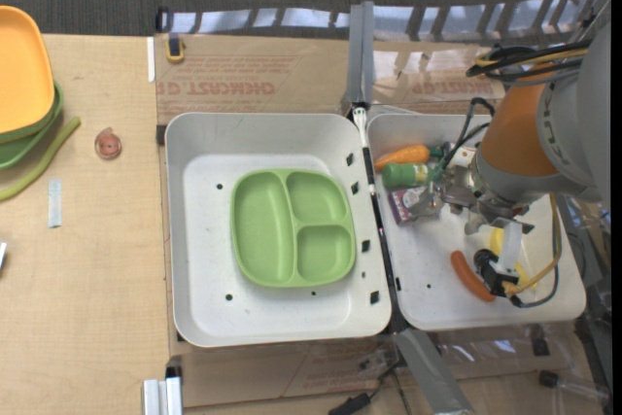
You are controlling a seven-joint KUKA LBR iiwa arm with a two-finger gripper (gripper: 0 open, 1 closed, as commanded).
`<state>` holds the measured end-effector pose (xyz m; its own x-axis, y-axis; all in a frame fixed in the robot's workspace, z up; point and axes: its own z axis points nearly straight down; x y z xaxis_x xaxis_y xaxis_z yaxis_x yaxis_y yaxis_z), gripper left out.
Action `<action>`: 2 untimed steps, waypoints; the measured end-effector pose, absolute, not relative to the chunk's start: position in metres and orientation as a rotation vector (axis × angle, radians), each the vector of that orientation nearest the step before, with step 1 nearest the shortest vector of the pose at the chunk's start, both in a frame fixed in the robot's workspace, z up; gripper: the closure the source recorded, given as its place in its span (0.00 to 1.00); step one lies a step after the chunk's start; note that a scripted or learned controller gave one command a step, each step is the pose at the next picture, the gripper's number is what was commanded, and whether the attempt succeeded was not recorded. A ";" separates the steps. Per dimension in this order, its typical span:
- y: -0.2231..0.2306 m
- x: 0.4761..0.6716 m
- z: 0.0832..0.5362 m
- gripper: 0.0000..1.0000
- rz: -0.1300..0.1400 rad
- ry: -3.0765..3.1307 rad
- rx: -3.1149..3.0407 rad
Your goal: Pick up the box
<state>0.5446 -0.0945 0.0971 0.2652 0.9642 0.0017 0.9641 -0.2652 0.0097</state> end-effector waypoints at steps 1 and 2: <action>-0.110 0.609 0.098 0.00 0.008 2.594 1.758; -0.105 0.617 0.096 0.00 -0.011 2.703 1.606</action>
